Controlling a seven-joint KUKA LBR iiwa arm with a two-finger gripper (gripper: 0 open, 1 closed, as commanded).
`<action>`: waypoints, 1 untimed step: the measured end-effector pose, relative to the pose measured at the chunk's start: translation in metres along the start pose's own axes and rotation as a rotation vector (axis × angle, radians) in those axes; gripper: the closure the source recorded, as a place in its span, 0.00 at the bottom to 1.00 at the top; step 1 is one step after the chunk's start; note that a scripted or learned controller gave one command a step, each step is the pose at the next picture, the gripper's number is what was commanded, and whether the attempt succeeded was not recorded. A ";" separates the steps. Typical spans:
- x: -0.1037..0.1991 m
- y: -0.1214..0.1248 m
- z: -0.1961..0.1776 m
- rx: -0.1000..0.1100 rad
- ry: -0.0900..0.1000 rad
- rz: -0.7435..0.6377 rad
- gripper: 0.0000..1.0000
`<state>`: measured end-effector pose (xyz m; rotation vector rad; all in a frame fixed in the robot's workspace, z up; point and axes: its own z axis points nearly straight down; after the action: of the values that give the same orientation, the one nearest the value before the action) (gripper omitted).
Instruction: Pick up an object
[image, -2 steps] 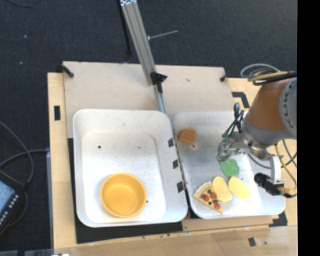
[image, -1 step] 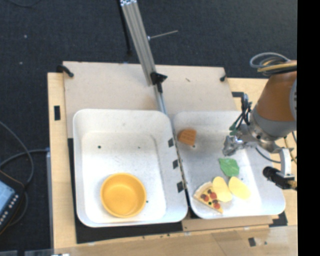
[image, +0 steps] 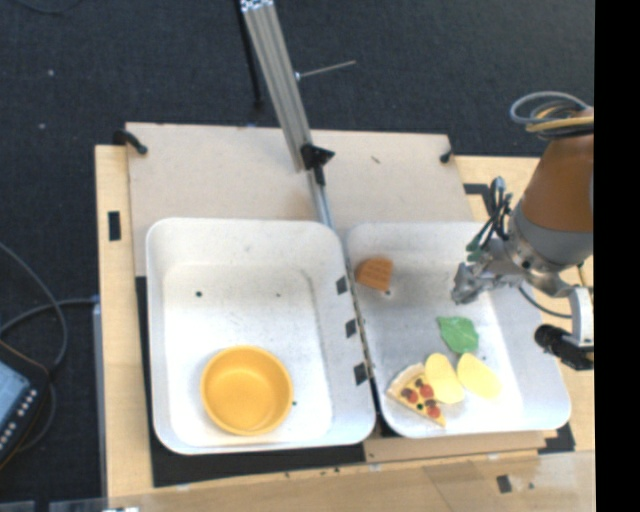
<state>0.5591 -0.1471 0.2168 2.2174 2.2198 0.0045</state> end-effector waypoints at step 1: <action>0.049 -0.003 -0.005 0.003 0.002 -0.006 1.00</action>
<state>0.5559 -0.0983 0.2213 2.2130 2.2290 0.0043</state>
